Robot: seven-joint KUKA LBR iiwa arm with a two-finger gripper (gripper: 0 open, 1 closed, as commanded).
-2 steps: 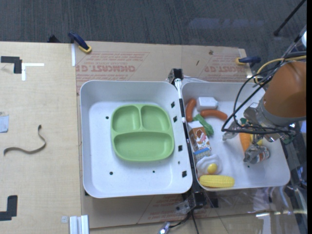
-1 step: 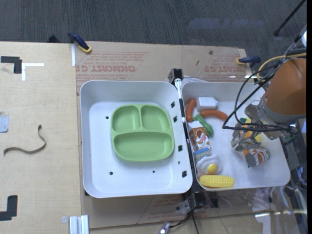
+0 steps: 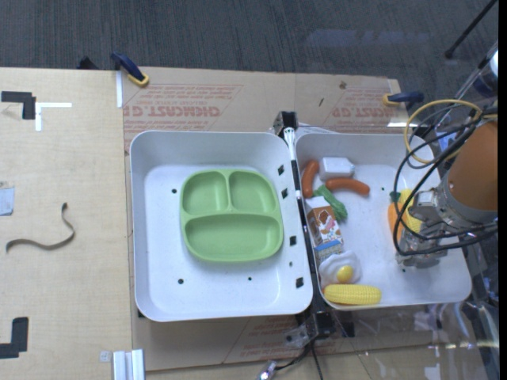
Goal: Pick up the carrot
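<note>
An orange tapered carrot (image 3: 348, 185) lies near the back of the right bin (image 3: 380, 153), beside a green leafy piece (image 3: 333, 203). My gripper (image 3: 417, 253) hangs low over the right side of that bin, well to the right of the carrot and nearer the front. Cables and the wrist body cover the gripper's lower end. A small orange and yellow item (image 3: 396, 214) sits right against the gripper's left side, partly hidden by it.
The right bin also holds a reddish sausage (image 3: 308, 178), a white block (image 3: 337, 165), a small carton (image 3: 324, 226), a corn cob (image 3: 352, 294) and a clear bagged yellow item (image 3: 342, 272). A green divided plate (image 3: 232, 214) lies in the left bin (image 3: 150, 236).
</note>
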